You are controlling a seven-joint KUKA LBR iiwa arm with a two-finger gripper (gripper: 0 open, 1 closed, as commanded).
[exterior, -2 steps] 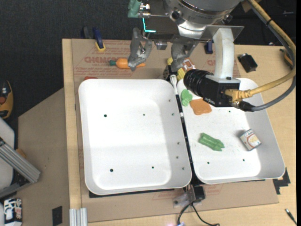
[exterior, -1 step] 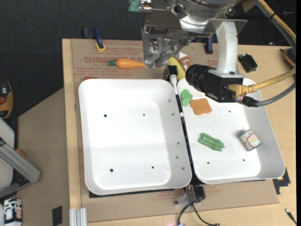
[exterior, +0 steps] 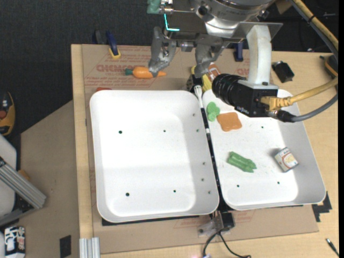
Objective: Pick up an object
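A: The gripper (exterior: 180, 63) is hanging wide open past the bins' far edge, gripping nothing.
B: The green pepper (exterior: 241, 162) is lying in the right bin (exterior: 306, 190), near the orange piece (exterior: 230, 121).

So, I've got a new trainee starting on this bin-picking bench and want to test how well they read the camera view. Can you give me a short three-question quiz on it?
1. True or false: the small orange carrot-shaped toy lies inside a shallow white bin.
2. Which bin holds the green pickle-shaped toy? A) left-hand white bin B) right-hand white bin C) neither
3. Fill in: the small silver and white packet lies to the ____ of the green pickle-shaped toy in the camera view.

Key
1. False: it lies on the brown cardboard sheet beyond the bins, beside the two-finger gripper.
2. B
3. right
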